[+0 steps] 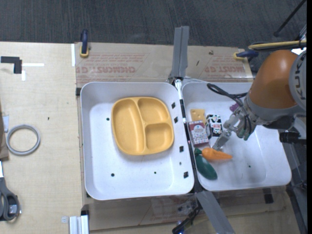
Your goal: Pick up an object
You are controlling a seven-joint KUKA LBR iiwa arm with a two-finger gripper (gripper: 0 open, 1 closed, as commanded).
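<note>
Carrot [216, 154] in right white bin [258, 172] on wooden bench [39, 96], spread-fingered gripper [220, 141] just above, dark carpet [122, 9] beyond.

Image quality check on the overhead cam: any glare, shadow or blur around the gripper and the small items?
Camera view: even, soft lighting, no harsh glare on the white right bin; faint shadow beneath the orange toy carrot; the two-finger gripper looks slightly soft, and the small red box print is too small to read.
</note>
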